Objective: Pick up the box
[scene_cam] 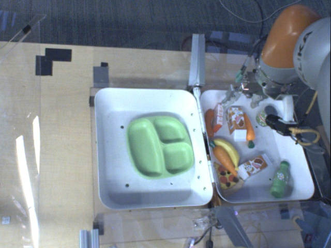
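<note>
The box [237, 123] lies flat in the right bin [305, 187], just below and left of the gripper [247, 91]; whether the gripper is open or has hold of anything, I cannot tell. The box looks light and stiff, probably thin cardboard that can dent, so I would take it across its two long sides.

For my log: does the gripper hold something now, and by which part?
It cannot be told. The gripper is above the right bin's far end, near a box.
</note>
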